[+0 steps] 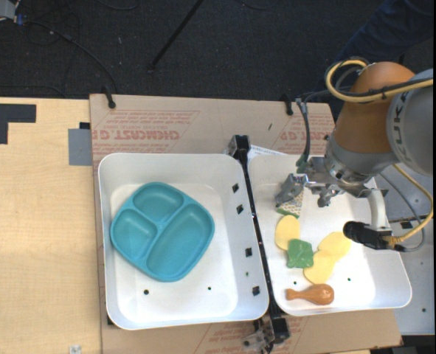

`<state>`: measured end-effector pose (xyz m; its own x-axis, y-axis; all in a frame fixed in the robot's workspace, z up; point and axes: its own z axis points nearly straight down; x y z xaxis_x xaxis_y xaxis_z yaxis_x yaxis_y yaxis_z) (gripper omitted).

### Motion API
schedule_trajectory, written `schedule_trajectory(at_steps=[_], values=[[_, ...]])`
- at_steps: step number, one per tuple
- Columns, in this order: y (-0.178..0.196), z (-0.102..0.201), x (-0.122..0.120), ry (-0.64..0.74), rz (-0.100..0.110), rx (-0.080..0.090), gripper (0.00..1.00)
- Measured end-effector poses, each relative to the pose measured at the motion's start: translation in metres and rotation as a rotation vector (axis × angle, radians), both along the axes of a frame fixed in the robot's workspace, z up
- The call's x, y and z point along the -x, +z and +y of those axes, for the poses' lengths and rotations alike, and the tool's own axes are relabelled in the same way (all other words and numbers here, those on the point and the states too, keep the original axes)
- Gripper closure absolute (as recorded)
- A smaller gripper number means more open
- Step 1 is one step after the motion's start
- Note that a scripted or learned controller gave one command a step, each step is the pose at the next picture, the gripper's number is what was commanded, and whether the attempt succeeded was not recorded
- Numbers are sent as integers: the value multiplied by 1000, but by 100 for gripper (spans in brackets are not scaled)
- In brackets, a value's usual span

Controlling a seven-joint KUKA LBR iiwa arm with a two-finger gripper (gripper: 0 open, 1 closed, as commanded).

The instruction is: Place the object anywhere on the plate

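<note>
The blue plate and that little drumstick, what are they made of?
The blue plate looks like moulded plastic: even teal colour, soft sheen, rounded dividers forming three compartments. The drumstick in the right bin seems a plastic or rubber toy, uniformly orange-brown and smooth; which one, the look leaves open.

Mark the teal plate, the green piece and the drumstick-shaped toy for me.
teal plate (162, 231): camera view, on its middle ridge.
green piece (300, 254): camera view, its centre.
drumstick-shaped toy (315, 294): camera view, its thick end.

My hand (297, 192) hung over the right bin (395, 290), above yellow, green and brown toy food. The blue plate (163, 231) lay in the left bin (122, 172).
</note>
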<state>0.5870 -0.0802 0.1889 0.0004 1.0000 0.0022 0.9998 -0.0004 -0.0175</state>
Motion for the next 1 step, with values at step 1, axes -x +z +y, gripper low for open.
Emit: schedule_trajectory(at_steps=[1], values=[[7,0,-3,2,-13,1,0]])
